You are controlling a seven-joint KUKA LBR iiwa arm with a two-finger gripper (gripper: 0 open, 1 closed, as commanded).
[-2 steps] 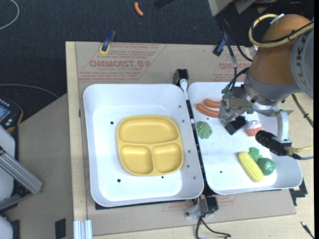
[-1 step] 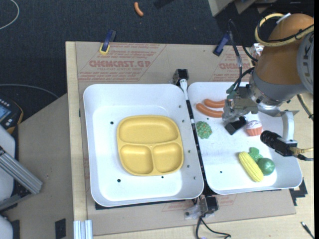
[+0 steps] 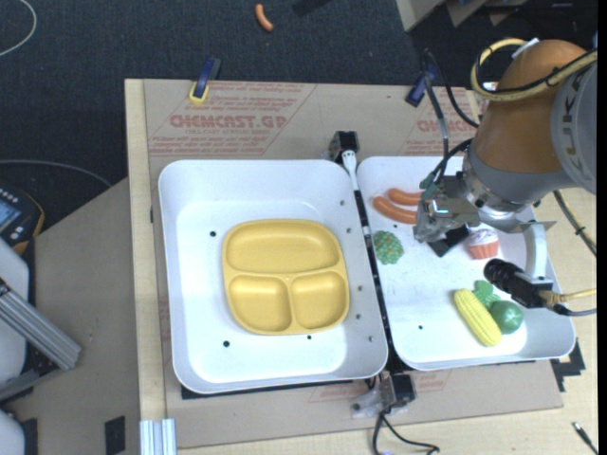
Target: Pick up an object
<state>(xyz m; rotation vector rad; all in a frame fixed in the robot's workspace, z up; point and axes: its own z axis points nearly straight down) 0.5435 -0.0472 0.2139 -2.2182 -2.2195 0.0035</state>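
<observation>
Two white bins sit side by side on my bench. Left bin [image 3: 180,254] holds a yellow divided plate [image 3: 283,275] at its center. Right bin [image 3: 417,344] holds the small stuff. My arm [image 3: 531,112], grey w/ orange band, reaches in from 3 o'clock; my gripper [image 3: 438,224] hangs over the right bin's upper middle. Jaw state: can't tell. Hot dog [image 3: 396,205] lies at 9 o'clock, just beside the gripper. Corn cob [image 3: 477,316] lies at 5 o'clock, a green veg [image 3: 503,313] touching it. Broccoli [image 3: 387,247] at 8 o'clock. Red-white item [image 3: 483,245] at 4 o'clock, partly hidden.
</observation>
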